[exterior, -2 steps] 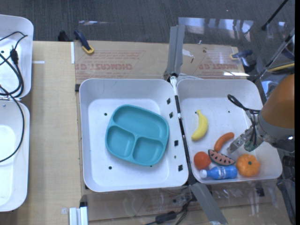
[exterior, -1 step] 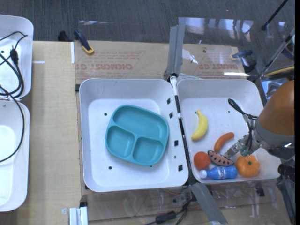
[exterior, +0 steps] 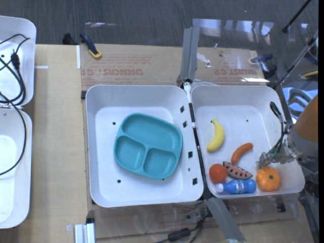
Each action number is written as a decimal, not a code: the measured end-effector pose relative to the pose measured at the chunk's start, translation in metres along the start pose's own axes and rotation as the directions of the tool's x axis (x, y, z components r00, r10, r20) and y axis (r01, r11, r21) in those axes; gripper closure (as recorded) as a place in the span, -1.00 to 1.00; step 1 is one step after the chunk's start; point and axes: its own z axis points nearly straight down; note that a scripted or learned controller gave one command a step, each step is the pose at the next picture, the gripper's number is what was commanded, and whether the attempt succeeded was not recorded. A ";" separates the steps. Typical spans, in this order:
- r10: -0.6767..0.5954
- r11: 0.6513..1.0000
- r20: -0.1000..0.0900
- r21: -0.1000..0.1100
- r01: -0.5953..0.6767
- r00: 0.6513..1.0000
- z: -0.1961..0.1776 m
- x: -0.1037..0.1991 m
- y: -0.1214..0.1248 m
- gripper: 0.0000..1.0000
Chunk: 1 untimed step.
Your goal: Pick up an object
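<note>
**Pincer low over the orange: settle the approach before closing**

The arm (exterior: pixel 309 128) reaches in from 3 o'clock, and its pincer (exterior: pixel 267 159) sits low in the right bin (exterior: pixel 238 97), just at 12 o'clock of the orange (exterior: pixel 268 179). Whether the pincer is apart or together I cannot tell; its tip is small and blurred against the bin floor. Nothing can be seen held in it.

The candidates all lie in the right bin's 6 o'clock half. The orange is nearest, at about 5 o'clock of the bin. The bottle (exterior: pixel 236 187) lies on its side just at 9 o'clock of the orange. The melon slice (exterior: pixel 237 170) and tomato (exterior: pixel 217 172) crowd together further toward 9 o'clock. The sausage (exterior: pixel 241 152) and banana (exterior: pixel 216 135) lie more apart, toward the bin's middle. The left bin (exterior: pixel 101 146) carries a teal plate (exterior: pixel 148 146).

The orange looks the likely target. To do this well, centre the pincer over the fruit's widest part rather than its 12 o'clock edge, since a round, smooth skin will likely squirt out from an off-centre pinch. Descend straight, keeping clear of the bin wall at 3 o'clock and the bottle cap beside it. Lift slowly once closed.
</note>
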 end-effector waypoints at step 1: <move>0.114 0.993 0.000 -0.001 -0.114 0.993 0.000 -0.018 -0.003 -1.00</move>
